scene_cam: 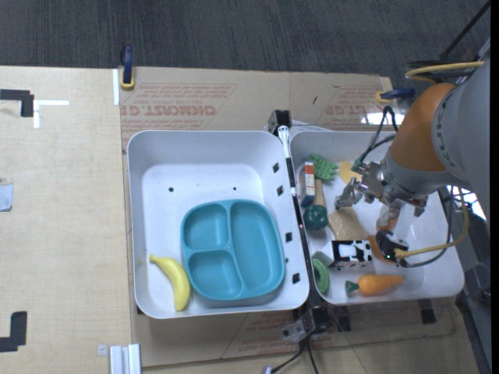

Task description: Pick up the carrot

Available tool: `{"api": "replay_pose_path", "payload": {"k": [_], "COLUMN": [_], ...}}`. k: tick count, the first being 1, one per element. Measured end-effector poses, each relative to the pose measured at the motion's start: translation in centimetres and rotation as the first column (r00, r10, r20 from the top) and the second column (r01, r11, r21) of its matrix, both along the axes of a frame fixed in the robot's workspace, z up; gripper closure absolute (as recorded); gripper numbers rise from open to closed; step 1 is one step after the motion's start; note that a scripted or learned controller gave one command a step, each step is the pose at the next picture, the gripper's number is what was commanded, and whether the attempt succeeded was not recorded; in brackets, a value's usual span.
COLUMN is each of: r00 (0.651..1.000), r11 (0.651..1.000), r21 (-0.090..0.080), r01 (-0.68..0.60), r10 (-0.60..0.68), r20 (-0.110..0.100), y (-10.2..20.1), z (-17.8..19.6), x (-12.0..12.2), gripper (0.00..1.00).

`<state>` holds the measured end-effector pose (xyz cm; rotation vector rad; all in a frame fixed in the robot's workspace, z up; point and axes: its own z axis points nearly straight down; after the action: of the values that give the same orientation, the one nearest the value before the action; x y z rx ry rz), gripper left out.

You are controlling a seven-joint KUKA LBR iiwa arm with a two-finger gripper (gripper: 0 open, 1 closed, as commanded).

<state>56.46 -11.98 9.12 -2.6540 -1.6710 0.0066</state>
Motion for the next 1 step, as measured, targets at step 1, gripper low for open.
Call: {"api": "replay_pose_path", "payload": {"k": [1], "r00": [0.976], "r11": [0.976], "r21": [-0.005], "r01": [0.216], "r10": [-0.216], "r20": [0.004], "y": [-2.4], "z": [0.05], "x": [5.69], "gripper": [0.0]}}
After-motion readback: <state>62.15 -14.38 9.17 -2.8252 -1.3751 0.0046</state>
